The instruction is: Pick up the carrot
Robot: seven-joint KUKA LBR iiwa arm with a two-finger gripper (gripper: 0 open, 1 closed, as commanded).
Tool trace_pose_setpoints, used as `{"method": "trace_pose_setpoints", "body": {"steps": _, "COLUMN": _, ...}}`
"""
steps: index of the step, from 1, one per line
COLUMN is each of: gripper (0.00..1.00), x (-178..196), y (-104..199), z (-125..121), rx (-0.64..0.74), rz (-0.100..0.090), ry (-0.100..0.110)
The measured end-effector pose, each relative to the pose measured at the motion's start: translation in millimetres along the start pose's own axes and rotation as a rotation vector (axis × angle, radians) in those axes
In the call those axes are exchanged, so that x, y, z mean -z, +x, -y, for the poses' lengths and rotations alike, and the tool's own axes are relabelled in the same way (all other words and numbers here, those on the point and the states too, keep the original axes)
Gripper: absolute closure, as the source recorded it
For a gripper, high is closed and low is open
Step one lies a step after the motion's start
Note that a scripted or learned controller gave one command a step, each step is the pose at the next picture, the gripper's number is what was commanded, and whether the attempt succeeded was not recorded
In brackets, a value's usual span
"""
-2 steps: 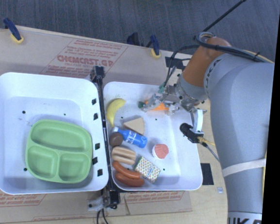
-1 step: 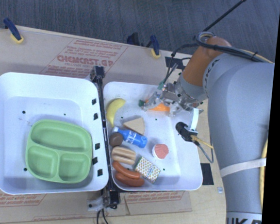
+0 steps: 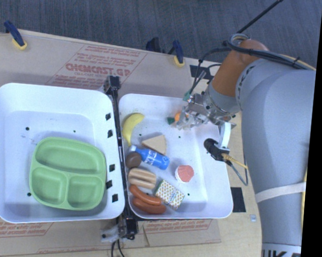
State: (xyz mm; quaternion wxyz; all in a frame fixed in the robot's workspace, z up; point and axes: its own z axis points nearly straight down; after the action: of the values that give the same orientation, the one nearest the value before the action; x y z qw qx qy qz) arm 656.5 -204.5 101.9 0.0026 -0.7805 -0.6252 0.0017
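A: Camera view, from the top. Where is the carrot (image 3: 177, 117)?

B: In the right bin (image 3: 212, 192), near the far wall, right of the middle. Small, orange, with a green tip pointing left. Lying on the white floor, well apart from the other food.

A: And the arm (image 3: 274, 118)?

B: Reaching in from the right, grey, with the orange band (image 3: 233, 70) over the bin's far right corner. Wrist tilted down toward the carrot.

A: State of the jaws?

B: Low over the bin floor, just right of the carrot. Too small and cluttered to read: cannot tell whether spread or pressed together, nor whether touching the carrot.

A: Rest of the right bin?

B: A banana (image 3: 130, 126) by the left wall. Just right of it, a pale wedge (image 3: 156, 143). Below that, a blue bottle (image 3: 150, 158) lying on its side, with a brown round piece (image 3: 133, 159) at its left end. A red round piece (image 3: 184, 173) apart to the right. Nearer the front, a hot dog bun (image 3: 142, 178), a sausage (image 3: 146, 203) and a checkered packet (image 3: 170, 194), close together.

A: Left bin (image 3: 16, 123)?

B: Holds a green plate (image 3: 63, 156) with three compartments, lying flat toward the front.

A: Under the bins?

B: Printed cardboard (image 3: 94, 63) on the bench, held by blue clamps (image 3: 15, 34) at the far edge.
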Motion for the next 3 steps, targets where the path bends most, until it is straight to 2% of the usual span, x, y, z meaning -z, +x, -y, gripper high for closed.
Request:
{"method": "trace_pose_setpoints", "body": {"steps": 1, "gripper": 0.00, "x": -0.1, "y": 0.0, "z": 0.0, "rx": 0.000, "rz": 0.000, "ry": 0.000}}
{"method": "trace_pose_setpoints", "body": {"steps": 2, "gripper": 0.00, "x": -10.2, "y": 1.3, "z": 5.0, "rx": 0.009, "rz": 0.000, "ry": -0.002}}
{"method": "trace_pose_setpoints", "body": {"steps": 3, "gripper": 1.00, "x": 0.2, "y": 1.9, "z": 4.9, "rx": 0.013, "rz": -0.001, "ry": 0.001}}
